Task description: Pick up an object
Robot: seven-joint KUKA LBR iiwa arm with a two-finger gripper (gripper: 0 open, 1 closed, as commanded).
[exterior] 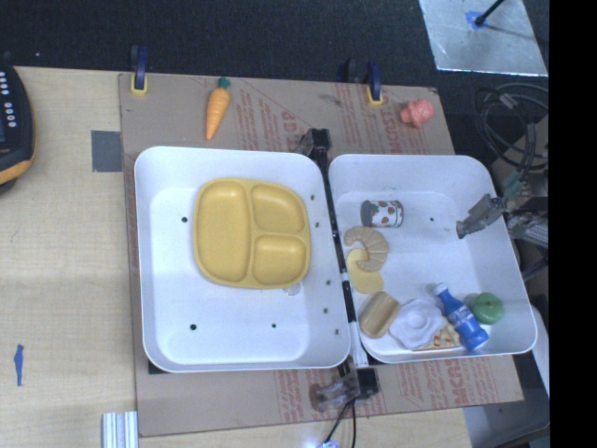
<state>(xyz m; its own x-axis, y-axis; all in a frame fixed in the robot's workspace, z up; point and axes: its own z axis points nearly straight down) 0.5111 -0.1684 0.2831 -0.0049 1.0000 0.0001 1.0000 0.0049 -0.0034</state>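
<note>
Small can (382, 214) on side, right bin (424, 171).

A pale wood table (65, 278) carries a brown cardboard sheet (280, 119) held at its 12 o'clock edge by clamps (139, 71) — yellow and blue. Beyond lies dark carpet (233, 12), with a pale floor patch (480, 21) at 1 o'clock — brightly lit.

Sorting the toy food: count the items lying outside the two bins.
2. A carrot lies on the cardboard above the left bin; a pink piece lies above the right bin.
</note>
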